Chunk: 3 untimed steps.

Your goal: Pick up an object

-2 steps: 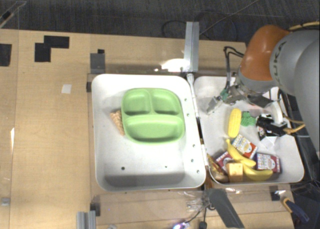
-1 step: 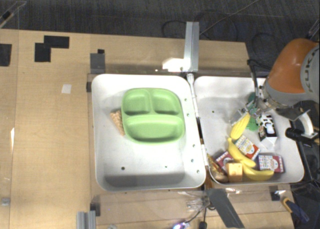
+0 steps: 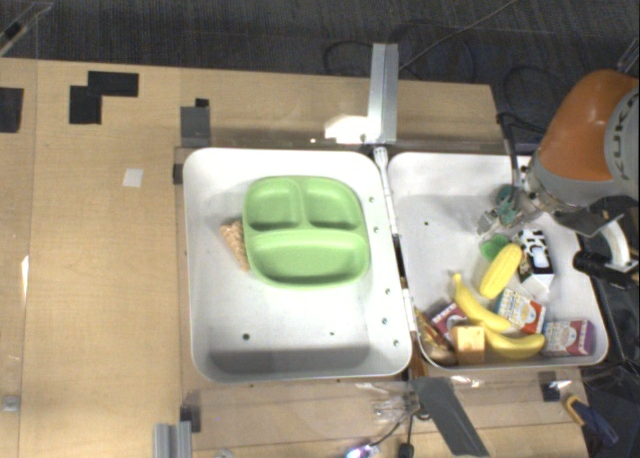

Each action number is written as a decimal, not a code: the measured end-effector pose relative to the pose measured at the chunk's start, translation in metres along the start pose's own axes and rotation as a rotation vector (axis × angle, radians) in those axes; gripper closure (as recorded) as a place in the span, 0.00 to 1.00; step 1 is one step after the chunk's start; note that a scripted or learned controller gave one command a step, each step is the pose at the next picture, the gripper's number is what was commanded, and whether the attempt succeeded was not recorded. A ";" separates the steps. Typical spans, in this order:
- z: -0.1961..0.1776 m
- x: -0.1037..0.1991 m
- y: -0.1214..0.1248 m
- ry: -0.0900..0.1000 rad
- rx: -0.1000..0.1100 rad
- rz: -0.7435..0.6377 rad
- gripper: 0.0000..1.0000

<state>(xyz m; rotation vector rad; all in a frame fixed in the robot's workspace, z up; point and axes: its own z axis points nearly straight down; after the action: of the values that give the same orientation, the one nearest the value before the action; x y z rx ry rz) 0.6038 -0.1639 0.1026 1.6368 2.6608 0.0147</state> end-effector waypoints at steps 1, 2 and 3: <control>0.014 0.037 0.078 0.005 0.005 0.063 1.00; -0.083 0.066 0.077 0.007 0.011 0.010 1.00; -0.083 0.066 0.077 0.007 0.012 0.009 0.00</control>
<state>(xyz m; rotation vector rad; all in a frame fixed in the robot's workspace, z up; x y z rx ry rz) 0.6412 -0.0698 0.1861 1.6556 2.6639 0.0051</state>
